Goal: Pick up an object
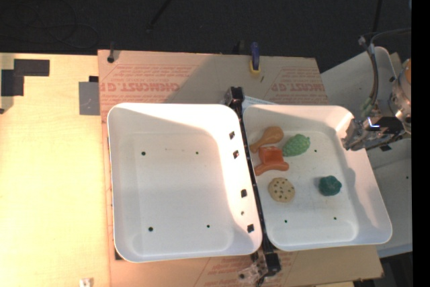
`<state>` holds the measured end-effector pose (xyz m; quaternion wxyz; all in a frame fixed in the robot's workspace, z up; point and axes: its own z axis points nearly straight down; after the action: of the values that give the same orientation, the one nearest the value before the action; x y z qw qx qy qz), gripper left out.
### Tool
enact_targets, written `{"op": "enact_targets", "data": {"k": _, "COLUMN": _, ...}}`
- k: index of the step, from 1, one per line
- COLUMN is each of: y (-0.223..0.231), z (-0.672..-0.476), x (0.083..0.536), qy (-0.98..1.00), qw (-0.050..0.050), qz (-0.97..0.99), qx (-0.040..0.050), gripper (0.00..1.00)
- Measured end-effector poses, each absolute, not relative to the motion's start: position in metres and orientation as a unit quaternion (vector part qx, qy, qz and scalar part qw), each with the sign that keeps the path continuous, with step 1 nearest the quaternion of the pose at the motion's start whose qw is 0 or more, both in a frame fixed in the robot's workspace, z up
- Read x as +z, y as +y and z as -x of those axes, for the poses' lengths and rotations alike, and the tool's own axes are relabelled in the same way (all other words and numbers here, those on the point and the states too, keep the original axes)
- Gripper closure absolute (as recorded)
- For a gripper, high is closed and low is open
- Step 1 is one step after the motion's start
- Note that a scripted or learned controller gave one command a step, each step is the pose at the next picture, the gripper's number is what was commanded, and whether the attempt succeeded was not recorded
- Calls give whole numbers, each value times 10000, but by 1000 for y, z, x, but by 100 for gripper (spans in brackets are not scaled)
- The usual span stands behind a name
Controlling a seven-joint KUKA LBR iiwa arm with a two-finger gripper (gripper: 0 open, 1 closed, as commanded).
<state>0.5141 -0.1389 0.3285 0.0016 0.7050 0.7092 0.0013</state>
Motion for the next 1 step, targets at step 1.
{"op": "enact_targets", "data": {"k": 1, "y": -197, "z": -483, "x": 186, "qy": 7049, "qw": -65, "qz": -7093, "qx": -43, "gripper": 100}}
